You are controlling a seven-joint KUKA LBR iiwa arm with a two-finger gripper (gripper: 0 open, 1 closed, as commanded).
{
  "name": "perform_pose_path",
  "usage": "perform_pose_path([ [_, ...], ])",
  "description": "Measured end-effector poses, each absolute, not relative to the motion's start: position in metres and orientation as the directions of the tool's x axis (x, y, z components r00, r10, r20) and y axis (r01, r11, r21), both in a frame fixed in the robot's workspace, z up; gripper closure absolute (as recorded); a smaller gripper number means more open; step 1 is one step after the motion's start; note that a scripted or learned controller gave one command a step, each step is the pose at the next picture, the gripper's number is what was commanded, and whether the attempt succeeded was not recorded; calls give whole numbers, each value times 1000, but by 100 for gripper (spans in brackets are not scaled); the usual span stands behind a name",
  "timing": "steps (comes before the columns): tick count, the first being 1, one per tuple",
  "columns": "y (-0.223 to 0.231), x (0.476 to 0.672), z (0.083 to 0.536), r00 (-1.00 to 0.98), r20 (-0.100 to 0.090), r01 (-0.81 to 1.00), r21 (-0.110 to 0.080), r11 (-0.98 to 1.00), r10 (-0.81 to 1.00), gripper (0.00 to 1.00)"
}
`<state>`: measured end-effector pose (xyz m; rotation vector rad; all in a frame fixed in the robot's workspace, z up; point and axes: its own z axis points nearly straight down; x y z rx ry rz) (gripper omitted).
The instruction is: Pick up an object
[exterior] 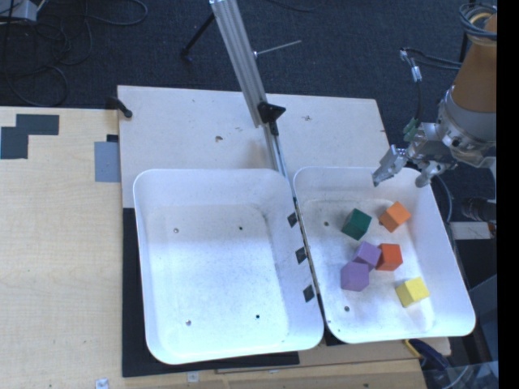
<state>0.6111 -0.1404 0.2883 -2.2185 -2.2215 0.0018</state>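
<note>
Several small cubes lie in the right bin (454, 298): a green one (356, 224), an orange one (395, 215), a red-orange one (390, 256), two purple ones (367, 254) (354, 276) and a yellow one (412, 291). My gripper (405, 168) hangs above the bin's far right rim, open, with nothing between its spread fingers (388, 167). It sits up and to the right of the orange cube.
The left bin (162, 186) lies beside the right one, with a row of black clips (301, 254) along the divide. A slanted aluminium post (243, 63) rises behind the bins. Wooden bench surface (57, 258) extends to the left.
</note>
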Motion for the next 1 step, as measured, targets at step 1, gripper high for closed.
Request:
perform_pose_path([
  [1,-180,652,147,2,1,1000,-9,-2,1000,0],
])
